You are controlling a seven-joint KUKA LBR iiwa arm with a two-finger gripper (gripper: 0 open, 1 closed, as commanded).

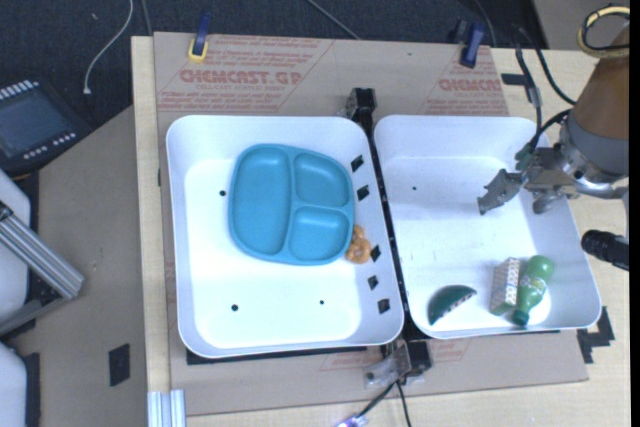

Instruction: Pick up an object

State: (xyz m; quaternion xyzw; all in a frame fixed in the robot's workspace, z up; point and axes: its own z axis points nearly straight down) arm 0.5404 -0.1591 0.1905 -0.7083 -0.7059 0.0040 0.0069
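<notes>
A green bottle (527, 289) lies at the right bin's (440, 150) five o'clock corner, beside a dark green wedge (452, 303). The gripper (518, 197), fingers spread and empty, hovers at the bottle's twelve o'clock. The approach is apparently underway; next comes a descent toward six o'clock.

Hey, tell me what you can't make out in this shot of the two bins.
- Gripper, camera view: fingers too small and dark to read as open or shut.
- Small orange thing: partly tucked behind the blue divided plate, too small to identify.
- Green bottle: label too small to read.
- Dark green piece: shape unclear.
</notes>
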